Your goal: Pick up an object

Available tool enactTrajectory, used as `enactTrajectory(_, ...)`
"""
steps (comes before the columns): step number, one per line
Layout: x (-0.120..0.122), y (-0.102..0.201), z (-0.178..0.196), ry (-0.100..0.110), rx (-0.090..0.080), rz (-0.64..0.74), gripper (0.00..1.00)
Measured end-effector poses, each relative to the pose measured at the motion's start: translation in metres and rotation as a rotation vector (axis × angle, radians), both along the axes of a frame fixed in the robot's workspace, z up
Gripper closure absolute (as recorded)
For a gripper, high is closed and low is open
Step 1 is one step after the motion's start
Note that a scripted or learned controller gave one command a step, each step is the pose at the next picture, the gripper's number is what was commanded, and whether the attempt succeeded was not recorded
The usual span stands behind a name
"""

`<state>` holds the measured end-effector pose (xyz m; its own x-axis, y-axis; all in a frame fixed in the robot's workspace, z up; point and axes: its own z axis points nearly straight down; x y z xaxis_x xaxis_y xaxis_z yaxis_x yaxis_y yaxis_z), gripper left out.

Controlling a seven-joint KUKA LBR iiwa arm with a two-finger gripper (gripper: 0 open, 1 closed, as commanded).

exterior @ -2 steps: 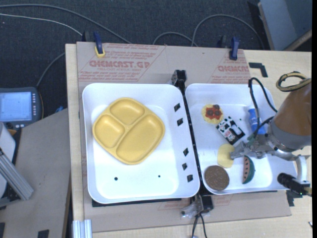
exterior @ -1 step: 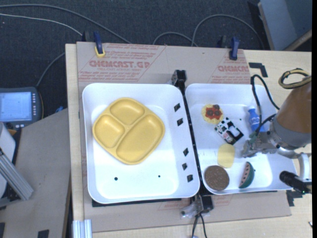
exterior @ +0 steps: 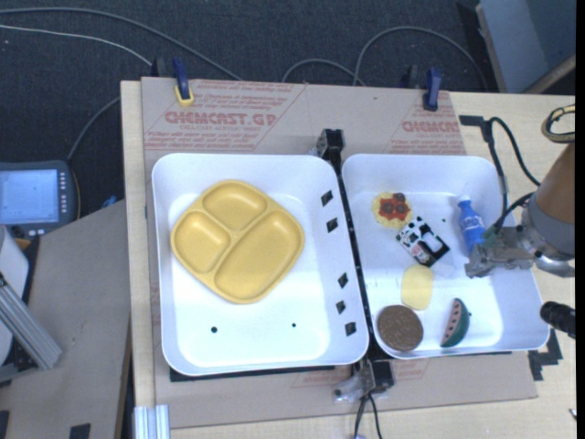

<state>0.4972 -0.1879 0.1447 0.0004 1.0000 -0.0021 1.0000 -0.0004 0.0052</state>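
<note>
Two shallow white bins sit side by side on the worktop [exterior: 228,387]: the left bin [exterior: 183,337] contains one yellow three-compartment plate [exterior: 238,240], and the right bin [exterior: 484,332] contains six loose items, namely one pizza-like toy [exterior: 393,208], one black-and-white patterned block [exterior: 422,240], one blue bottle [exterior: 470,224], one pale yellow piece [exterior: 417,288], one brown round disc [exterior: 400,327] and one watermelon slice [exterior: 454,323]. The end effector [exterior: 482,262] sits low over the right bin's right side, just below the blue bottle and apart from it. Whether its fingers are spread or together cannot be told, and no item is seen between them.
</note>
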Motion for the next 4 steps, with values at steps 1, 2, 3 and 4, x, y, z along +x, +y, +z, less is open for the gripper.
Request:
enactTrajectory(1, 0.006, -0.002, 0.064, -0.003, -0.001, 0.002, 1.00)
enactTrajectory(2, 0.015, 0.005, 0.121, -0.003, 0.000, 0.003, 1.00)
enactTrajectory(3, 0.014, 0.060, 0.127, 0.005, 0.005, 0.008, 1.00)
enactTrajectory(4, 0.009, 0.115, 0.130, 0.007, 0.006, 0.008, 1.00)
